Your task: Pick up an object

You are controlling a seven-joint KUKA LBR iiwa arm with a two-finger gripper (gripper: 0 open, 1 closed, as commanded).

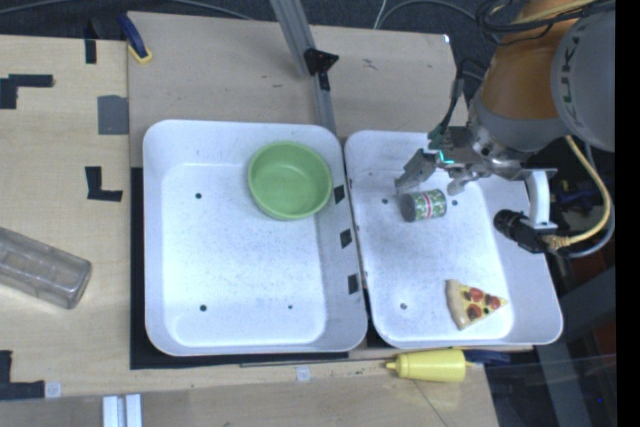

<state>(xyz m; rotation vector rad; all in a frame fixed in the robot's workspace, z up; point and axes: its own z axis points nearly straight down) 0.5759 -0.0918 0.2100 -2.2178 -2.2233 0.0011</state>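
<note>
the pincer point(437, 178) hangs over the far part of the right bin point(520, 315), and its two fingers are spread, one to the left and one to the right. just below them a small can point(425, 205) lies on its side on the bin floor. the can is not between the fingers; it is at their tips, a little nearer to the camera, so nothing is pinched at this moment.

the can is the most probable thing to pick up, because it is the closest one. a slice of toy pizza point(473, 302) lies in the near right corner of the same bin, well apart from the can. a green bowl point(290, 179) stands in the far part of the left bin point(180, 245), away from the arm.

i think the main risk is the round shape of the can. if one finger touches it first when the fingers come down, it can roll away over the smooth floor. if the fingers press on its curved side and not across the middle, it can slip out when they shut. the left finger is also near the wall between the two bins, so it could knock there if the arm goes more to the left.

on the tabletop, a yellow bottle point(432, 365) lies beside the near edge of the right bin.
</note>
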